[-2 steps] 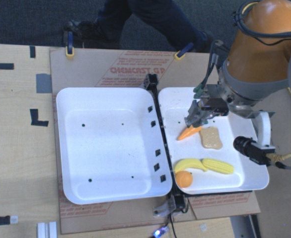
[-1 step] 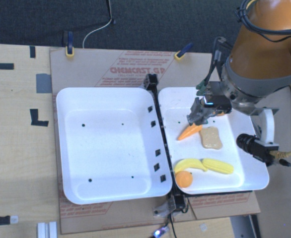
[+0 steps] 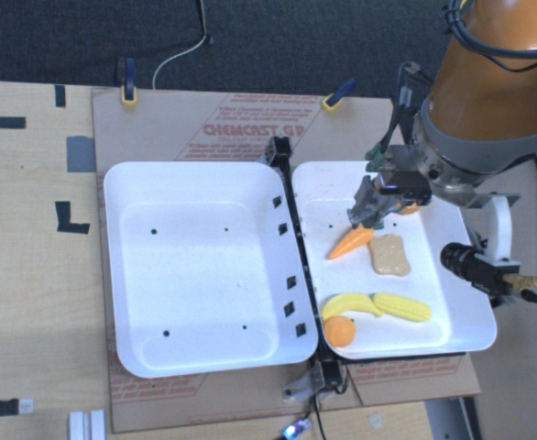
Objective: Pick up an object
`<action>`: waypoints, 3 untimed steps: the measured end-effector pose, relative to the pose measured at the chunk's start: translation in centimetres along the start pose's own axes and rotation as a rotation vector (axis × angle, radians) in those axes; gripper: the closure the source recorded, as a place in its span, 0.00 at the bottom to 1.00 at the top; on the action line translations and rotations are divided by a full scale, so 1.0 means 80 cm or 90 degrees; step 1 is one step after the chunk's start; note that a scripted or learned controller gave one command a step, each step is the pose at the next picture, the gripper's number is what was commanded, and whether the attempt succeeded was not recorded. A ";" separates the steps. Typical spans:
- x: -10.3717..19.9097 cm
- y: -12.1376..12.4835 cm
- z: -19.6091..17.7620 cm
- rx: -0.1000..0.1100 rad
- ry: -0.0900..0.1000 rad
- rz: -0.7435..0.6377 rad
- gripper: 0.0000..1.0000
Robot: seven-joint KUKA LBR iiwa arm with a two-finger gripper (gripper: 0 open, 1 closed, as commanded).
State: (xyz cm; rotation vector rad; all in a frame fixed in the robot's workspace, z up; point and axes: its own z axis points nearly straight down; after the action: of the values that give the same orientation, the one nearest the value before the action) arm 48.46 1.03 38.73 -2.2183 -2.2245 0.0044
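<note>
In the right bin (image 3: 452, 333), an orange ball (image 3: 339, 331), banana (image 3: 349, 305) and corn cob (image 3: 402, 307) lie nearest. Farther back the carrot (image 3: 350, 242) runs near-left to far-right, its thick far end touching the tool (image 3: 371, 211), which hangs just above; I cannot tell its opening or whether it grips.

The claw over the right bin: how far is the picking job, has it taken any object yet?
Done: the claw has reached the right bin and sits at the thick end of the carrot. In hand: nothing visibly lifted; the carrot lies on the bin floor. Left: grasp and raise one. The banana, corn, orange and cracker lie untouched.
</note>
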 end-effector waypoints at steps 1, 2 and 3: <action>0.045 -0.001 -0.157 -0.010 0.003 -0.002 1.00; 0.142 -0.001 -0.172 -0.002 0.002 -0.005 1.00; 0.075 -0.003 0.113 0.010 -0.002 0.004 1.00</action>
State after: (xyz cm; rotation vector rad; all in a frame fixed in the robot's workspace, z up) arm 48.17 7.02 29.72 -2.2196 -2.2106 0.0242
